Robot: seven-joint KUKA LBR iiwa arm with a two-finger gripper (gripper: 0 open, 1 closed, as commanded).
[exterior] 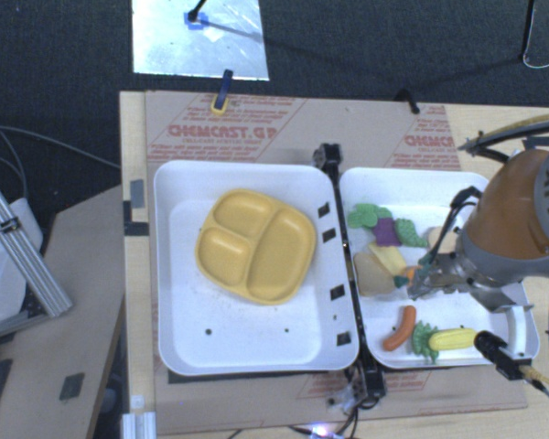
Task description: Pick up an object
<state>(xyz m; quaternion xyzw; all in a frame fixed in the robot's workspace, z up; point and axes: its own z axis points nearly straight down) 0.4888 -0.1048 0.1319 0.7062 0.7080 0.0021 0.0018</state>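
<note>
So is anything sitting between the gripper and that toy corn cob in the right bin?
Nothing visible does. The gripper is low among the toys at the middle of the right bin, and the corn cob lies nearer the front wall with bare white floor between them. The hot dog lies off to the corn's left.

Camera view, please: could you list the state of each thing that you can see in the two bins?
Yellow plate: upright, flat in the left bin.
Corn cob: lying on its side in the right bin.
Sausage: lying flat, tilted.
Gripper: down among the toy foods.
</note>
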